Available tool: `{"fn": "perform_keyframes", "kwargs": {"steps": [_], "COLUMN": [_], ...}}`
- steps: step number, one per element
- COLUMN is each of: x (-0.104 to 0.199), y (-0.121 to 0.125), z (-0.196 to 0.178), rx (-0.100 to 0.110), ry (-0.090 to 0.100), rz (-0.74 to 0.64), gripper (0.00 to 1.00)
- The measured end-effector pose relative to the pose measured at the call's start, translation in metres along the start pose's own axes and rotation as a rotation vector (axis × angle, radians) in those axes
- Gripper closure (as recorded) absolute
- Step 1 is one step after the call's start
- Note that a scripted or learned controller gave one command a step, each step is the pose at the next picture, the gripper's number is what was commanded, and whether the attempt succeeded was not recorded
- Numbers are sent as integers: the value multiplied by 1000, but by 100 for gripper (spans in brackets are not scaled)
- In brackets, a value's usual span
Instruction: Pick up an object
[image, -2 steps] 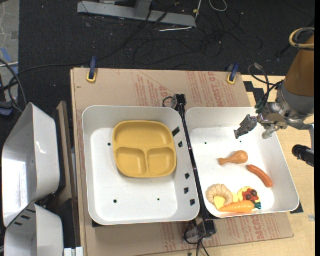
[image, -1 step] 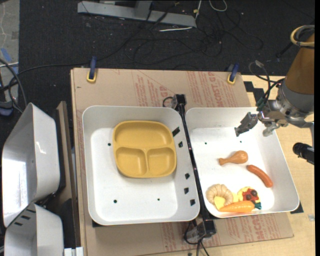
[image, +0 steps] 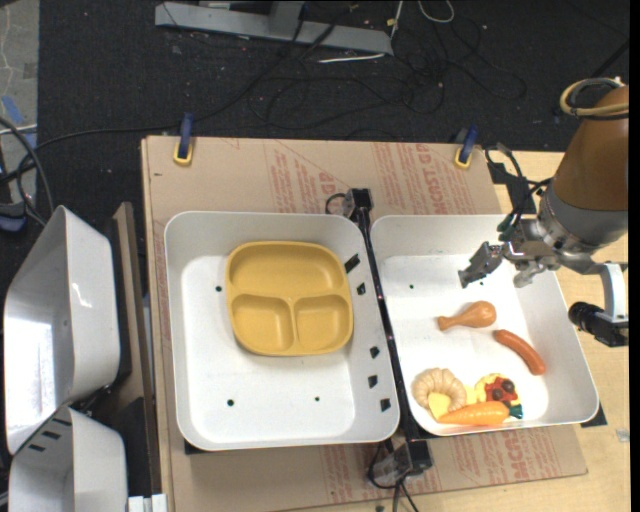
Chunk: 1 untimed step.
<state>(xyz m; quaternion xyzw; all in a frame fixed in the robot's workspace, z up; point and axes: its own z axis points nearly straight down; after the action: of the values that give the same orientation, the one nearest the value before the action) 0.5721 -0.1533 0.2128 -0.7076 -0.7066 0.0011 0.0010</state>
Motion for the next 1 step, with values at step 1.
{"fn": "perform_keyframes", "kwargs": {"steps": [1], "x": [0], "y": [2], "z": [63], "rx": [1], "ry": [0], "rz": [0], "gripper": [0]}}
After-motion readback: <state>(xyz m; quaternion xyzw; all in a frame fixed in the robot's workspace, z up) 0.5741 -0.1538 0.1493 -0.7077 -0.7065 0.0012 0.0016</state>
